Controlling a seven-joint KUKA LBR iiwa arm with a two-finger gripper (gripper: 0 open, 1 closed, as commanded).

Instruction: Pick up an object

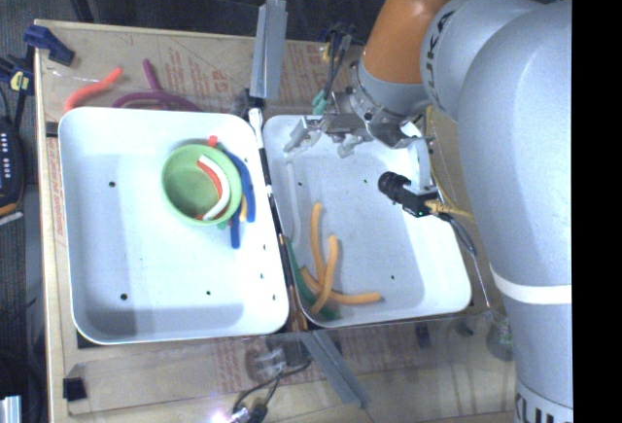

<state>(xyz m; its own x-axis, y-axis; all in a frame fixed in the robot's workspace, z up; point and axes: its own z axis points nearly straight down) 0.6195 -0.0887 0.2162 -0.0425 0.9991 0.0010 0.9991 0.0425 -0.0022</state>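
Orange strips (330, 267) are your nearest candidates: several long, thin, curved pieces lying loose at the near left of the right bin (437, 256), crossing one another, with something green (313, 295) tucked under them against the bin wall. They look light and bendy, more like soft rubber or cord than anything stiff, so you should expect them to sag and slide if you pinch near an end. Judge the best hold to be mid-length on the upright strip, where it stands clear of the others.

Your gripper (321, 134) hangs over the far left corner of that bin, well apart from the strips, its fingers spread and nothing between them.

For room, the middle of the right bin floor is bare, so you have a clean run towards the strips. Watch the divider where the two bins meet, just beside the pile; the wall crowds any approach from that side. In the left bin (97, 246) a green bowl (194, 183) holds more small pieces, with a blue strip (243, 207) at its rim.
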